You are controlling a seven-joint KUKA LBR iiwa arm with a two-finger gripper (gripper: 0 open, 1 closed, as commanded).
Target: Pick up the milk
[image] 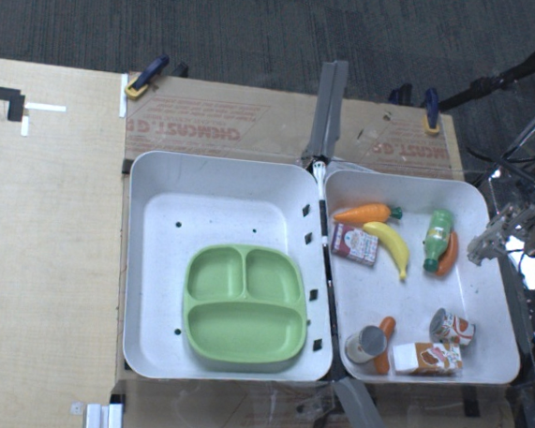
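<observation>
The milk carton (427,358) is seen lying on its side in the right bin's (497,277) near corner, long axis running left-right, nearer the camera than the claw (487,244), whose opening cannot be told.

A banana (391,249) and a carrot (364,212) crowd the milk carton (354,244); open bin floor (400,301) lies just below it.

Gripper (491,241) low at right; arm behind it
</observation>
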